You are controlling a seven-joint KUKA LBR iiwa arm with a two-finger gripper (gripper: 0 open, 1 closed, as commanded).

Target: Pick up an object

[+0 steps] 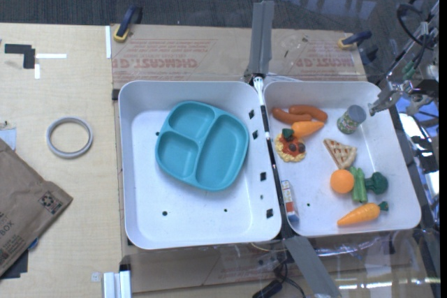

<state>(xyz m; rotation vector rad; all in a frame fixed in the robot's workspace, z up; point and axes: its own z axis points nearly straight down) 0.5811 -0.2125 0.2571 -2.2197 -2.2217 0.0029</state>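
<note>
Two shallow white bins sit side by side before you; take the central divider (pixel 264 143) between them as your landmark. Left of it, the left white bin (pixel 140 220) carries the largest item, a teal three-compartment plastic plate (pixel 202 145), lying flat near the middle with bare floor all round.

Right of the divider, the right white bin (pixel 398 150) holds the small candidates, loosely scattered. Nearest the divider's upper stretch lie a pair of reddish-orange sausages (pixel 300 112), an orange pepper-like piece (pixel 307 128) and a small round pizza toy (pixel 290 148). Farther from it sit a waffle wedge (pixel 340 151), an orange ball (pixel 341 181), a green vegetable cluster (pixel 369 184) and an orange carrot (pixel 360 213). A small grey tin can (pixel 350 119) stands toward the far wall. A slim tube-like item (pixel 287 197) lies right against the divider's lower stretch, probably awkward to reach.

The gripper (pixel 388 98) hangs at the right bin's far upper corner, just beyond the can; you cannot tell how its pincer stands. Nothing is lifted yet. Judging by spacing, the can and carrot offer the freest approach; the ball touches the greens.
</note>
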